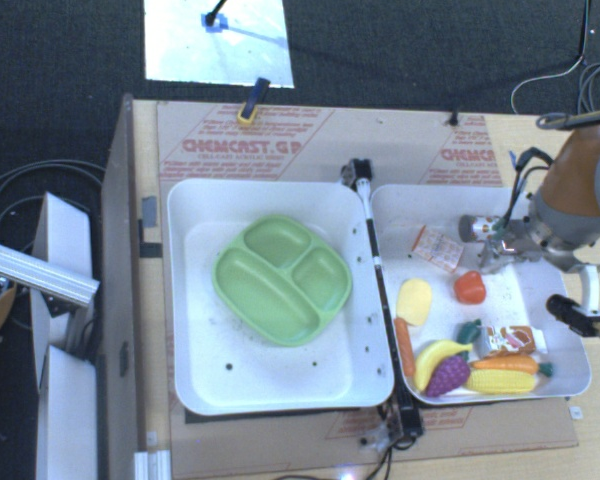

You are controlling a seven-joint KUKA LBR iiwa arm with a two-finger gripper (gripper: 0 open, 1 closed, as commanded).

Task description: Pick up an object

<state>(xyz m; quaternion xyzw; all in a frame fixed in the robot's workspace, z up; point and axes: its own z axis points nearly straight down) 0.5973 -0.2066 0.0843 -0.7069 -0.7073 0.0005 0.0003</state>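
Two bins (pixel 195 388); pincer (pixel 492 253) blurred above tomato (pixel 469 287).

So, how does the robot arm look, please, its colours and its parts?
The arm is grey, with a broad orange band above the wrist. Thin cables loop beside the band. Its lower end is silver-grey metal with small dark parts, where the claw sits over the right bin. A black bar sticks out near the bin's right rim.

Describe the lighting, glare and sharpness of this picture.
In the camera view, light is bright and even: the white bins nearly wash out, and the pale sheet on the dark floor glares. Shadows are soft and faint under the green tray. Focus is soft overall; the toy food and the gripper look slightly blurred.
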